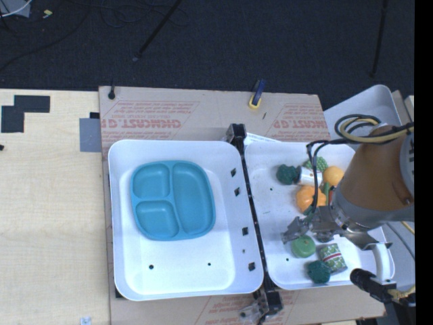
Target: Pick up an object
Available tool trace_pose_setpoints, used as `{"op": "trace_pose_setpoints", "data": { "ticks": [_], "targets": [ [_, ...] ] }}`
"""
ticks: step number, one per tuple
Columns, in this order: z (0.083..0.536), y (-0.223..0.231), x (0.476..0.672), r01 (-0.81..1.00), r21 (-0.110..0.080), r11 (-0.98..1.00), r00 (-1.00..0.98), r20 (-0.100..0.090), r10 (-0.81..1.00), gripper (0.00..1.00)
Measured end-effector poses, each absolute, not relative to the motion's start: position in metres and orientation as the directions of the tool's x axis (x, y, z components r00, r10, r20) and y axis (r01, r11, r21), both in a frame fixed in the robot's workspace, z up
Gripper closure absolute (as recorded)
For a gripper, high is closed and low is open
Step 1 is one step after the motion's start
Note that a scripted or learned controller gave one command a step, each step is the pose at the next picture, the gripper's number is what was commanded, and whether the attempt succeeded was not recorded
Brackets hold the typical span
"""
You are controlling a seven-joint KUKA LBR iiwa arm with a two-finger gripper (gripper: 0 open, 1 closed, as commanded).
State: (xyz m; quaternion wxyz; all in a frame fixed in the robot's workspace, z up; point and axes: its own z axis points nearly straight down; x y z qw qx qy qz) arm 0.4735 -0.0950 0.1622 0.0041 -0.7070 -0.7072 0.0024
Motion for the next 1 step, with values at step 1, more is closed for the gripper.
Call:
{"op": "trace_pose_setpoints", "data": {
  "ticks": [1],
  "targets": [
    [0.1005, -0.0890, 0.4660, 1.000, -0.010, 0.001, -0.001, 0.003, 1.000, 0.00]
  ]
}}
